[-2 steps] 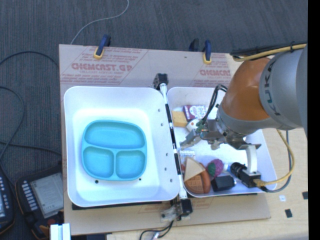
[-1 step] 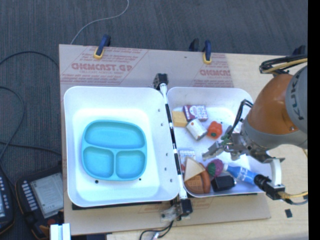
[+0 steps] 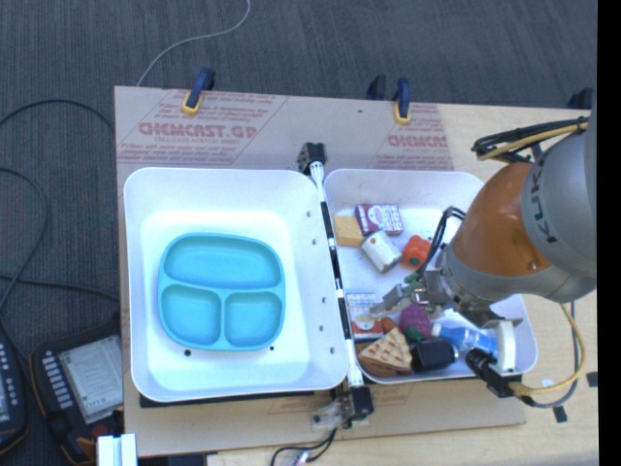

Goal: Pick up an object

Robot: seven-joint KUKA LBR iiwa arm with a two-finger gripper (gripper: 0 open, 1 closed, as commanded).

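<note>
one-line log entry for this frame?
phase: reaching | gripper: low in right bin, over purple object | grasp: none visible | left bin: blue divided plate

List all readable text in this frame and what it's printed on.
"CHEMCAST.GP": red print on the brown board under the bins, upper left.
"CHEMCAST": same red print, partly cut off, on the board's upper right near the clamp.
Small purple-and-white packet in the right bin: has print, too small to read.
Device at lower left: screen too blurred to read.
</note>
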